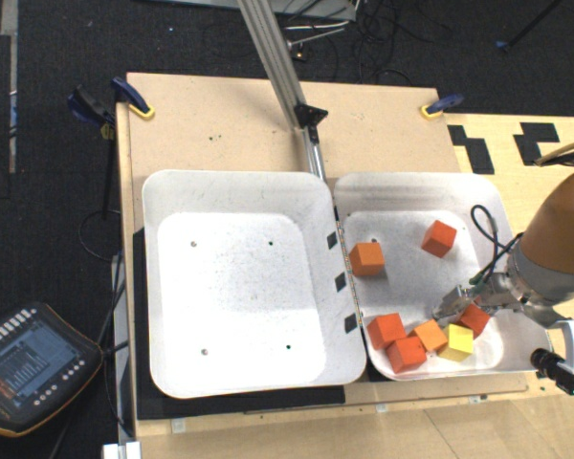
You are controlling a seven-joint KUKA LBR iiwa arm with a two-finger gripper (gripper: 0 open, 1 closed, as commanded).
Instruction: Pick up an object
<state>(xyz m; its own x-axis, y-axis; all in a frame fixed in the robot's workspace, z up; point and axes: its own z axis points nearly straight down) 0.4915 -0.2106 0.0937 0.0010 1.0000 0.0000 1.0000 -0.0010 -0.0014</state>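
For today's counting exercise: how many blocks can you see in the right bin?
6. One block sits upper right, another near the divider, and four cluster at the front, the yellow block. The gripper may hide more.
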